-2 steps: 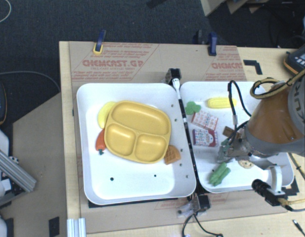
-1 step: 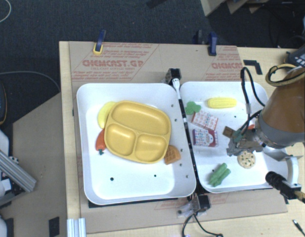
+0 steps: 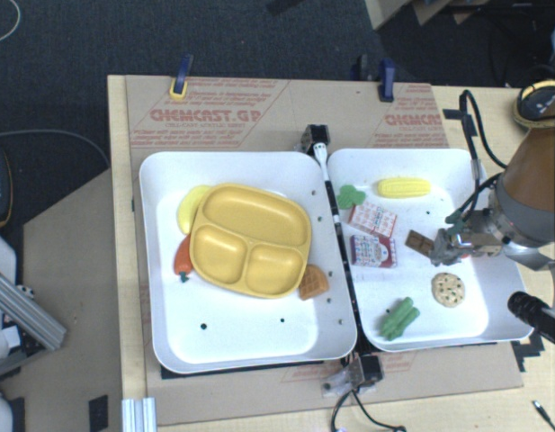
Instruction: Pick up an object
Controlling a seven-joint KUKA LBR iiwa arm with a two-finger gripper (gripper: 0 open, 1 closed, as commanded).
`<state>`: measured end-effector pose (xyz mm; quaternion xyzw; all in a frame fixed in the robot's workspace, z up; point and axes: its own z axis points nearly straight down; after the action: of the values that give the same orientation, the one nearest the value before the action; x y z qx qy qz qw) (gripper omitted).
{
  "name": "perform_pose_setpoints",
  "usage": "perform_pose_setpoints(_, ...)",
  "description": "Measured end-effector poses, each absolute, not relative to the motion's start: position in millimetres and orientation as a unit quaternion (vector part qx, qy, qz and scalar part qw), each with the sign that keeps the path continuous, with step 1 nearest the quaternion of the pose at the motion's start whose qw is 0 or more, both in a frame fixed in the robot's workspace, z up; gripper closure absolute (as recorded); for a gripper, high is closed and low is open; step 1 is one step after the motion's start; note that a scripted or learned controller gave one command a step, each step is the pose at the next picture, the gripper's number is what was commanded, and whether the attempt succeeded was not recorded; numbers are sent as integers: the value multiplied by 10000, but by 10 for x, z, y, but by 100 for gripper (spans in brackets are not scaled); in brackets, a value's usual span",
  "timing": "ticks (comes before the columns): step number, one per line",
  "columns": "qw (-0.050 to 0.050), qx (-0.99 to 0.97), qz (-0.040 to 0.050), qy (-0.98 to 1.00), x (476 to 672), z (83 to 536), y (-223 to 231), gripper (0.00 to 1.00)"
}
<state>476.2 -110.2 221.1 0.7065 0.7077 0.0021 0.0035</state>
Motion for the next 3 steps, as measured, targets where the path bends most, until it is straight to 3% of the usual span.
perform_pose_setpoints(1, 13, 7068, 5, 7074, 4768, 2250, -1102, 100)
perform_pose_setpoints(3, -6, 7048, 7, 7094, 4934, 2119, -168, 100)
